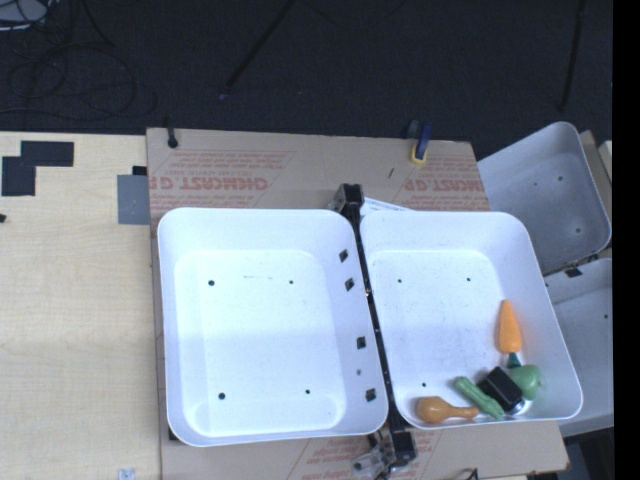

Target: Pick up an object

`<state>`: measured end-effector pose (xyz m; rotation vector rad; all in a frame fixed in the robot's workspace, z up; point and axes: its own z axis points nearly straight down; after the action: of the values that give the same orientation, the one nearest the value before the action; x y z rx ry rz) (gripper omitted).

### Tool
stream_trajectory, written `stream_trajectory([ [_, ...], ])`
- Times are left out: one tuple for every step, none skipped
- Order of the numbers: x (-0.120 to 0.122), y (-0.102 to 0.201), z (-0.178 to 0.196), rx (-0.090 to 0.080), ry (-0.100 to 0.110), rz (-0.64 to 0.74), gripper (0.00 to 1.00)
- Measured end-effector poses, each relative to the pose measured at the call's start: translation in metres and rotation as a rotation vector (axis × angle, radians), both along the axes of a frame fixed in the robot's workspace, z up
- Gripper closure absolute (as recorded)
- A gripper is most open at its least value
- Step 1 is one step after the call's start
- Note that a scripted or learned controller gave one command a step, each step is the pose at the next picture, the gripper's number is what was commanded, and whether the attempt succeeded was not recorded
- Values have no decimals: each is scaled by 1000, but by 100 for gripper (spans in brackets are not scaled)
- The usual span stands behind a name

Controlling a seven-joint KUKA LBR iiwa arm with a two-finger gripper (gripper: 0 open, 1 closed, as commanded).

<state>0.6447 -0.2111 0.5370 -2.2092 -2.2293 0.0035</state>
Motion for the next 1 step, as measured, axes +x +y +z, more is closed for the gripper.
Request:
stream_trajectory([
  [0,0,0,0,0,0,100],
])
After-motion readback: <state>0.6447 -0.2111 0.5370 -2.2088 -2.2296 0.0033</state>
